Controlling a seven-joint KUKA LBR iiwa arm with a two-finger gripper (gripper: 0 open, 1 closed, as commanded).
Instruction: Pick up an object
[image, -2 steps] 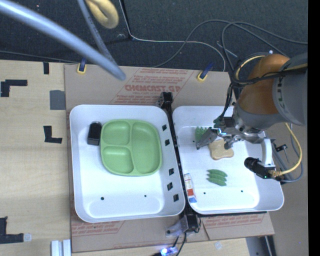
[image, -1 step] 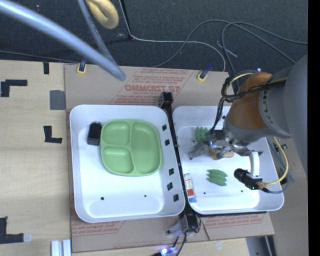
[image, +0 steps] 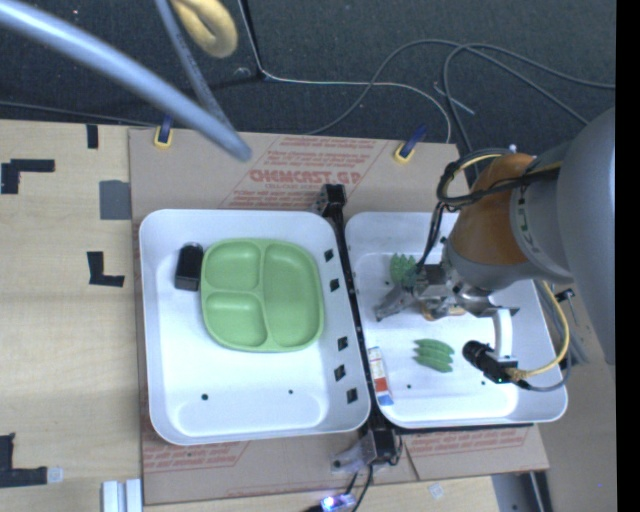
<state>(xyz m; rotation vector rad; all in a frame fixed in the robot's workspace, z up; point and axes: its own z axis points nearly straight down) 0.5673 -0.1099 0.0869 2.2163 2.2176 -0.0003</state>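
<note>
Gripper (image: 392, 306): positioned low inside the right bin (image: 530, 405), near its left wall, fingers pointing toward the divider between the bins. Whether the fingers are spread or closed cannot be determined from this angle; nothing is visibly held between them. The arm (image: 500, 225), grey with an orange band, enters from the right and covers the upper right part of that bin.

Objects in the right bin: a dark green leafy item (image: 402, 267) just above the gripper, close to it but contact cannot be confirmed; a green pea pod (image: 434, 353) below the gripper, apart from it; a small red-and-white packet (image: 378, 372) lying along the left wall near the front.

Left bin (image: 240, 415): a light green divided plate (image: 264, 295) in the middle, with a small black block (image: 188, 266) touching its left edge.

Surface: both bins rest on a cardboard sheet (image: 300, 165) with red print, laid on a pale wooden bench (image: 60, 330). Dark floor with loose cables (image: 400, 70) lies beyond.
</note>
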